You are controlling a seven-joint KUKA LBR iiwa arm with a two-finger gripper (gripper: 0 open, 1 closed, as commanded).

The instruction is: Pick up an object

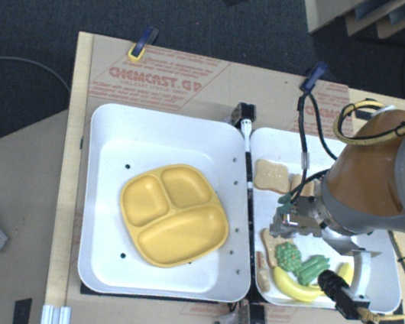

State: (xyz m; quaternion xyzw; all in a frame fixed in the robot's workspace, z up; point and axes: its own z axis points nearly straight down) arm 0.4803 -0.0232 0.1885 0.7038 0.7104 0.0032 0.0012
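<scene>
1. Toast: a tan, square slice lying flat near the far left of the right bin, just beside the bin's left wall.
2. Grapes: a green, bumpy cluster in the near left part of the same bin.
3. Green vegetable: a darker green piece just right of the grapes, touching them.
4. Banana: yellow, curved, lying along the bin's near edge beneath both green items.

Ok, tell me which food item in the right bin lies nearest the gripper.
The green broccoli-like piece, just below the gripper; the banana and toast lie farther off.
</scene>
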